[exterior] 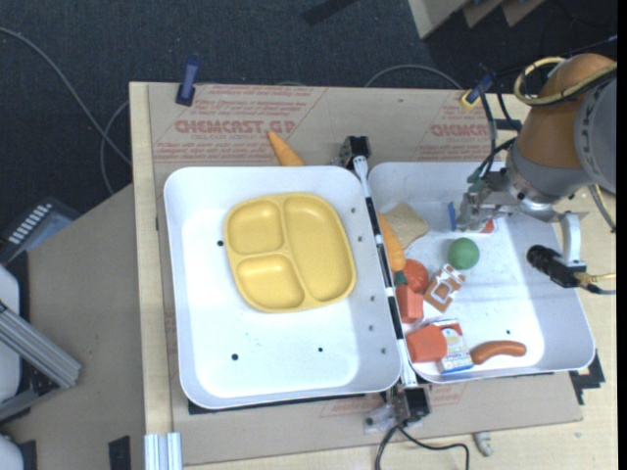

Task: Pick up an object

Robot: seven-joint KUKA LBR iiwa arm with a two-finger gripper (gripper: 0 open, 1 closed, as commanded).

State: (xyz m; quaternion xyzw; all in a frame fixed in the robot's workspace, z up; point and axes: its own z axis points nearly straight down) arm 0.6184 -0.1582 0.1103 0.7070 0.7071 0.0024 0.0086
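Pincer [477, 218]: low over the upper part of the right bin [549, 336], hung from the grey and orange arm [554, 145] reaching in from the right; whether spread or pressed together, cannot tell.
Green ball [463, 254]: nearest object to the pincer, just below it, slightly left, on the bin floor; contact not discernible.
Tan wedge [407, 225]: left of the pincer, near the bin's left wall.
Orange carrot-shaped piece [392, 247]: along that left wall, below the wedge.
Small carton [446, 286]: red and white, below the ball; print too small to read.
Sausage [498, 351]: near the bin's lower edge, well apart from the pincer.
Left bin [196, 292]: holding a yellow divided plate [290, 251].
Writing: "CHEMCAST GP" in red on the brown board [235, 125] behind the bins, repeated at upper right, partly hidden.
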